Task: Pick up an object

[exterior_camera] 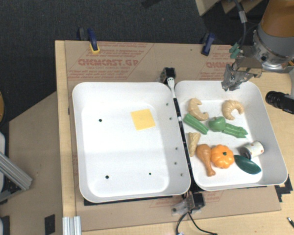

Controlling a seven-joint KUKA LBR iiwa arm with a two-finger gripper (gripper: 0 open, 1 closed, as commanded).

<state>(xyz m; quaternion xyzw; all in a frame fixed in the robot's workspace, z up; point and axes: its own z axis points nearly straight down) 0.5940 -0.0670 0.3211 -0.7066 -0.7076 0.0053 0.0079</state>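
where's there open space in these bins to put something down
The left bin is bare all around the yellow square. In the right bin, bare floor lies along the far edge below the gripper; its middle and near half are crowded with toy food.

Your single fixed camera looks down at a slant on both bins [83,131]. The arm [279,28] enters at 2 o'clock.
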